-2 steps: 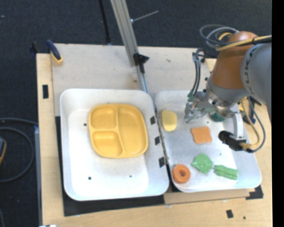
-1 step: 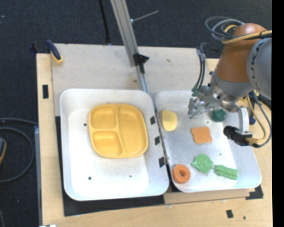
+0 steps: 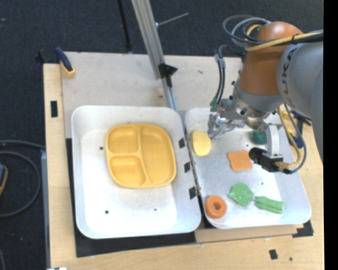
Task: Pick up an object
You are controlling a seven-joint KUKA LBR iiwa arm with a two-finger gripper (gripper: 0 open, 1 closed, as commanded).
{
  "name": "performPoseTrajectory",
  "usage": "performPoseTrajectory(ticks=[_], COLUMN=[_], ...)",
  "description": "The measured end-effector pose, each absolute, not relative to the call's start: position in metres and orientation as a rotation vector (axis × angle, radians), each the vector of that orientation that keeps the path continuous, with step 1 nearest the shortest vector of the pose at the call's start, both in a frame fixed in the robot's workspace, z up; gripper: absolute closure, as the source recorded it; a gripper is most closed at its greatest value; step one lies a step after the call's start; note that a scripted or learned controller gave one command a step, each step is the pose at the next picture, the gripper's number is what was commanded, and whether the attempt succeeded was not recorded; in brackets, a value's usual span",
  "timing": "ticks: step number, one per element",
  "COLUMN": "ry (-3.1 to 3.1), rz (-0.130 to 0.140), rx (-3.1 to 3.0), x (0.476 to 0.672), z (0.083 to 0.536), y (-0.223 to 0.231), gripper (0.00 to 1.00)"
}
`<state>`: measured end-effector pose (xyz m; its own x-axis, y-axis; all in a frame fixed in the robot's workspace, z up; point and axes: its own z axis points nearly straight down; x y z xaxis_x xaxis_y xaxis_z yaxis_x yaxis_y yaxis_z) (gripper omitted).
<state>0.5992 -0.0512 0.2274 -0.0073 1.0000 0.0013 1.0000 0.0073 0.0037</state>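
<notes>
Over the right bin (image 3: 296, 204), near its upper left corner: my tool (image 3: 218, 124), grip state I cannot tell.
Right bin holds a pale yellow piece (image 3: 201, 143) just beside the tool, an orange slab (image 3: 239, 161), a teal item (image 3: 259, 136), a green leafy piece (image 3: 240, 194) with a green pod (image 3: 269, 205), and an orange ring (image 3: 216, 206). Left bin (image 3: 90, 212) holds a yellow divided plate (image 3: 141, 154). Both bins sit on the worktop (image 3: 112, 75).

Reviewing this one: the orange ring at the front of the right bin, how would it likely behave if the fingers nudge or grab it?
The orange ring lies flat, hole up, so a nudge would probably slide it, not roll it. It looks small and likely light. It sits near the bin wall and the green piece, so fingers may find little room.
</notes>
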Motion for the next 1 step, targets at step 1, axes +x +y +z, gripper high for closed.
performPoseTrajectory(ticks=[1], ry=[2.229], rz=[0.006], rx=[2.212], x=[0.5945], z=[0.24], y=[0.0021], gripper=[1.0])
